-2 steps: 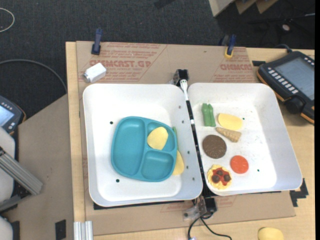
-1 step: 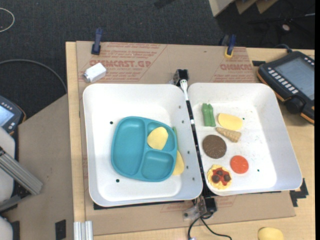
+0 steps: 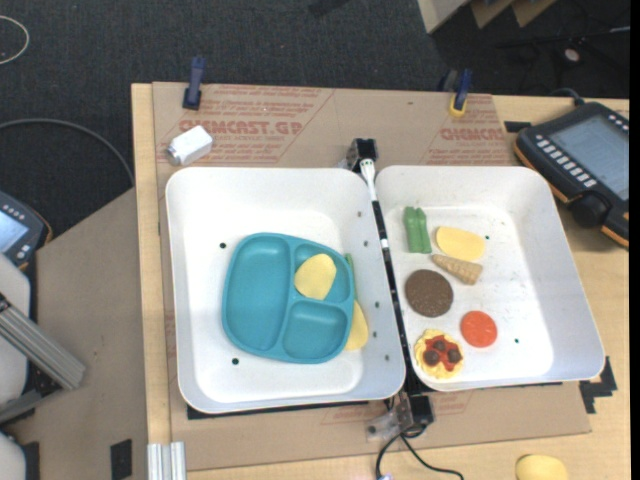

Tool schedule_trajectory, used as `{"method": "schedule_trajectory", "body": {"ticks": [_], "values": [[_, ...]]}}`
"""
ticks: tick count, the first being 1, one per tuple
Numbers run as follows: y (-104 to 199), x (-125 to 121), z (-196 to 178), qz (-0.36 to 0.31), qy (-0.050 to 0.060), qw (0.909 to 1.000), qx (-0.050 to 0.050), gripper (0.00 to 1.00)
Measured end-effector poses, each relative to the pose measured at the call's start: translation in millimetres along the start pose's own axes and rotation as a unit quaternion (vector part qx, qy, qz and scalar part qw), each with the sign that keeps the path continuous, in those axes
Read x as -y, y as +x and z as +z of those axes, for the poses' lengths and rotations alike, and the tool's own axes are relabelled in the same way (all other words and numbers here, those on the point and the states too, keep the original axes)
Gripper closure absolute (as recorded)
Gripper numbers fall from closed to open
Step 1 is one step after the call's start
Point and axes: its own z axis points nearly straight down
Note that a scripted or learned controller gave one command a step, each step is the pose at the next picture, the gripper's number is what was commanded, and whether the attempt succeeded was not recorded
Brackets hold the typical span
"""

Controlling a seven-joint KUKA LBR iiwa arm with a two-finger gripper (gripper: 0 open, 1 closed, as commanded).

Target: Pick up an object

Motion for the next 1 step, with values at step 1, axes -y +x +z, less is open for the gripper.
{"method": "schedule_trajectory", "body": {"ticks": [1], "values": [[-0.4,9.3,37.3,0.000,-0.001,1.0000,0.000,1.00]]}}
